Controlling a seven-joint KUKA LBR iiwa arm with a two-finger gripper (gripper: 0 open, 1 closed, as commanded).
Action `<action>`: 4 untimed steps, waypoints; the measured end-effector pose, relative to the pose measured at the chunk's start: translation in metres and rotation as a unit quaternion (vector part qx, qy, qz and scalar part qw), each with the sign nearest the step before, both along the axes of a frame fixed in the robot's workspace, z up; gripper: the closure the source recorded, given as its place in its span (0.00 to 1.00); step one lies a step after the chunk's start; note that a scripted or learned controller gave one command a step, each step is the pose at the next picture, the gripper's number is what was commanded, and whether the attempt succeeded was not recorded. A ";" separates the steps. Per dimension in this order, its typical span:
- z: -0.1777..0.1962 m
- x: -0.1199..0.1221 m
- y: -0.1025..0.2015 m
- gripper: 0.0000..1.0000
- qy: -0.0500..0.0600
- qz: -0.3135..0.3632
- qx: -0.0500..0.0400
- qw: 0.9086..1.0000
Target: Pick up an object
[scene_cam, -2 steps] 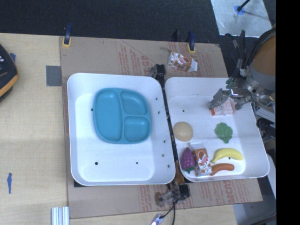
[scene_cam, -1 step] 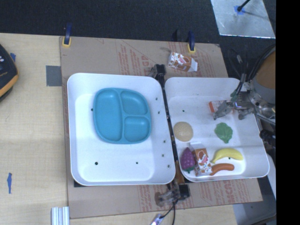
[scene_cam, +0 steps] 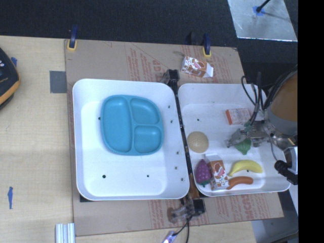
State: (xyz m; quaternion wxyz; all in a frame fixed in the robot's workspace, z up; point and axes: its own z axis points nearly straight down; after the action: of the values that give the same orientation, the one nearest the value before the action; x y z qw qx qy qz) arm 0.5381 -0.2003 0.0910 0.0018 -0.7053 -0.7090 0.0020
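The right bin [scene_cam: 212, 99] holds several small items: a tan round ball [scene_cam: 198, 141], a purple grape bunch [scene_cam: 202, 171], a small carton with a red picture [scene_cam: 217, 172], a yellow banana [scene_cam: 245, 167], a red-orange sausage [scene_cam: 239, 181], an orange-and-white packet [scene_cam: 236, 116] and a green object [scene_cam: 244, 147]. My gripper [scene_cam: 242, 138] reaches in from the right, low over the bin's right side, directly at the green object, which it partly covers. I cannot tell whether anything sits between its tips.
The left bin [scene_cam: 91, 181] holds a blue divided plate [scene_cam: 132, 124]. A small snack packet [scene_cam: 197, 67] lies on the cardboard behind the right bin. Clamps [scene_cam: 72, 37] pin the cardboard's far edge. A yellow-black device [scene_cam: 7, 80] sits at the far left.
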 end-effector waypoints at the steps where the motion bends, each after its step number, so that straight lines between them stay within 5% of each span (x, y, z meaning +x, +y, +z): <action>1: 0.011 0.001 -0.001 1.00 0.000 0.002 -0.001 1.000; 2: 0.098 0.027 -0.012 1.00 -0.002 -0.001 0.000 1.000; 3: 0.097 0.026 -0.012 0.00 -0.002 -0.001 0.000 1.000; 4: 0.032 0.010 0.014 0.00 0.000 0.000 0.000 1.000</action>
State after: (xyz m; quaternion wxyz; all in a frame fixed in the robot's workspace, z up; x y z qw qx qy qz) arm 0.5484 -0.1864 0.1231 0.0014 -0.7052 -0.7090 0.0018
